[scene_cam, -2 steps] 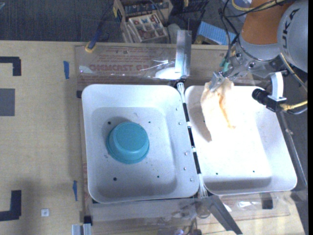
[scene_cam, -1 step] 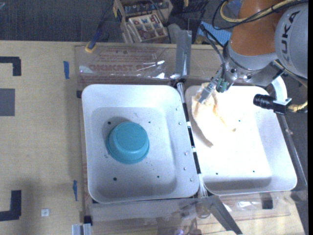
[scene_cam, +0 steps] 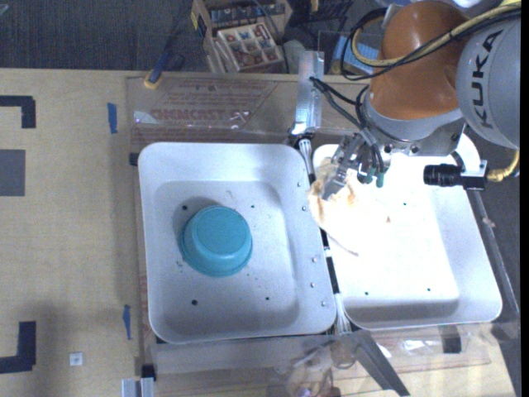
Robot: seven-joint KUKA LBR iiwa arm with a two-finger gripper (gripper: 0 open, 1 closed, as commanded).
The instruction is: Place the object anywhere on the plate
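Arm (scene_cam: 430, 64) over R bin (scene_cam: 430, 296); jaws (scene_cam: 351, 172) state unclear; blue bowl (scene_cam: 216, 240) in L bin (scene_cam: 165, 172).

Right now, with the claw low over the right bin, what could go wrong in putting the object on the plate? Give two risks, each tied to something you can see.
1. The claw hangs at the left rim of the plate, close to the wall of the right bin. An object let go there might land off the plate.
2. Glare washes out the right bin, so the plate's edge is hard to trace and placement could be misjudged.
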